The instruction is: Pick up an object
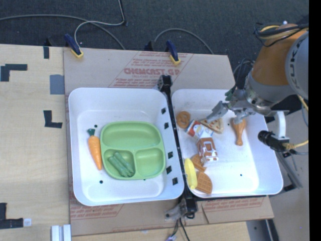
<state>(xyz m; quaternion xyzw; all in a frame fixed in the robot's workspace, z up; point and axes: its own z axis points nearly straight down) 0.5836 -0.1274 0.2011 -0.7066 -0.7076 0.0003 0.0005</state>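
My gripper (228, 114) hangs over the far part of the right bin (261, 179), its fingers spread open with nothing between them. One finger (217, 110) reaches toward a pizza slice (214, 126); the other sits just above a brown chicken drumstick (239, 130). Left of these lie a pretzel (183, 118), a red and white packet (197, 129) and a small brown and white box (207, 150). A yellow banana (190, 171) and a waffle cookie (203, 183) rest at the bin's near left corner.
The left bin (80, 104) holds a green divided plate (133, 149) with green beans (120, 164) in one section, and a carrot (95, 151) beside it. A black divider (170, 129) separates the bins. The arm's orange band (273, 59) rises at the right.
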